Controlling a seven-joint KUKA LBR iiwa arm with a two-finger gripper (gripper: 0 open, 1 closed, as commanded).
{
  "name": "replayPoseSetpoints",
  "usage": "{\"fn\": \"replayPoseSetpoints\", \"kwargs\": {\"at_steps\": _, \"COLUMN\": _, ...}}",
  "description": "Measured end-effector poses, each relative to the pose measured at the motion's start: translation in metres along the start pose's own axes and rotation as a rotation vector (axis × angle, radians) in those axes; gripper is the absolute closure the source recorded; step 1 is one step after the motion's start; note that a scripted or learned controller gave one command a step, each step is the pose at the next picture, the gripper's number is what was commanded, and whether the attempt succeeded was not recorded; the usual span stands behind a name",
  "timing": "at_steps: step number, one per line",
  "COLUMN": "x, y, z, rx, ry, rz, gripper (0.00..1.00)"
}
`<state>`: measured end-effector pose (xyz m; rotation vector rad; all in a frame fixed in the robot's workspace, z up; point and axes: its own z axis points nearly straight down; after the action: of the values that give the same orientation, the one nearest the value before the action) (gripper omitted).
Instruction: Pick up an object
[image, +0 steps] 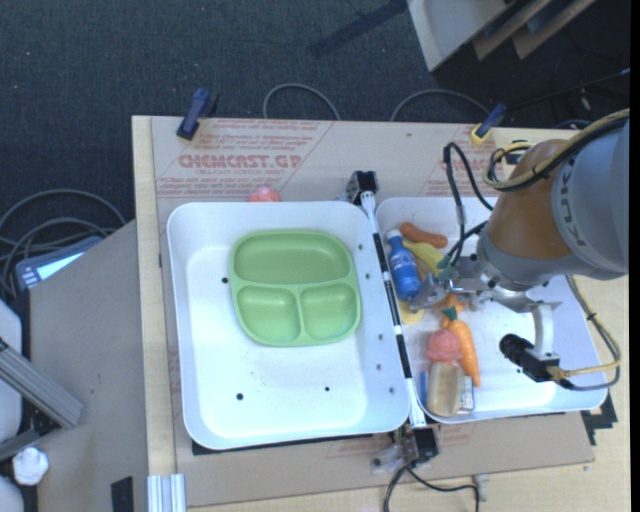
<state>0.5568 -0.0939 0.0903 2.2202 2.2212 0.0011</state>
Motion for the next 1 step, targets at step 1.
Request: {"fn": "replayPoseSetpoints", "kwargs": {"at_steps": 1, "x": -0.0005, "y": -0.0001, "z": -0.0095, "rx": -0.001, "ry": -0.001, "rz": 0.002, "gripper": 1.0}}
